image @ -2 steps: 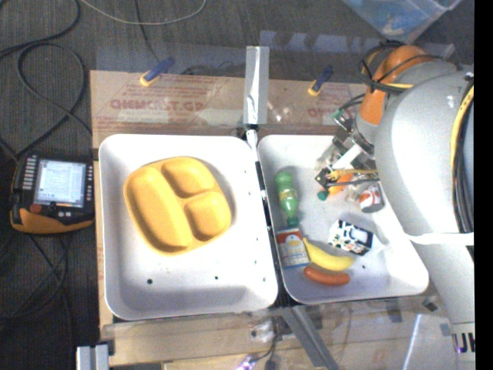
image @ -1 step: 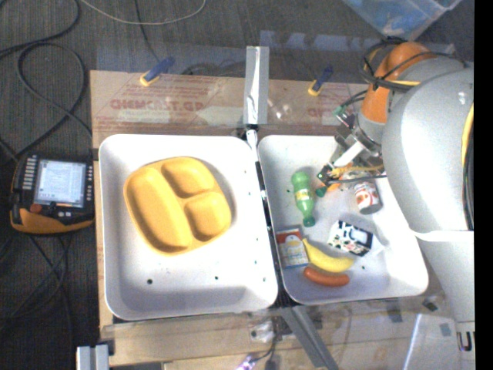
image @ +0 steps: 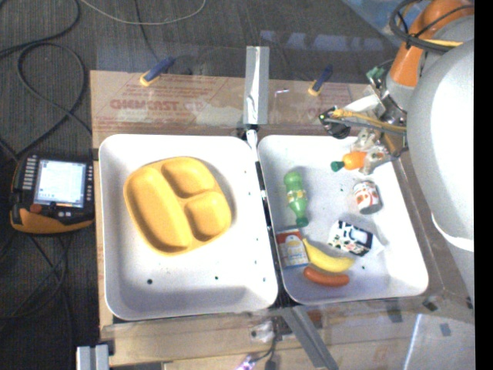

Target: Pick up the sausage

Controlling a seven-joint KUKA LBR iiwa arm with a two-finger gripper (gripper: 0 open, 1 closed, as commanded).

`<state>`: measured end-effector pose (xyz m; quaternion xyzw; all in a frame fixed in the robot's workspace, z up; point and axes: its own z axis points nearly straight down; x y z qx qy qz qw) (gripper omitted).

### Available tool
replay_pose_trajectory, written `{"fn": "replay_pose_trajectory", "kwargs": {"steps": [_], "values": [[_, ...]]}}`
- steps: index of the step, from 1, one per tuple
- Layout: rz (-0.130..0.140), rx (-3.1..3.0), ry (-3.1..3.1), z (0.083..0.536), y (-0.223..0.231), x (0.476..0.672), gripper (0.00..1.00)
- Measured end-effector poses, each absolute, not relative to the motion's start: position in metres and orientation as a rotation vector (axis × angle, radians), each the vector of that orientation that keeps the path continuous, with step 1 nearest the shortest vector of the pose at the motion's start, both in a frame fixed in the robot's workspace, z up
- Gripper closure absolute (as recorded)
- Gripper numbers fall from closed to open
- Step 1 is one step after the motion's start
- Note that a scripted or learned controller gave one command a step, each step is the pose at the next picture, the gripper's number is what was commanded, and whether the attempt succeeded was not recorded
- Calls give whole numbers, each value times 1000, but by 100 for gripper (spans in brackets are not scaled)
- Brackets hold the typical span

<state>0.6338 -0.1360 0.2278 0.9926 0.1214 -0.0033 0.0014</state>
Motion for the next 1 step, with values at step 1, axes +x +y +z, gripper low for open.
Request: {"fn": "replay_pose_trajectory", "kwargs": {"steps": [1], "values": [[-10, 3118, 369, 276, -225, 638, 100]]}}
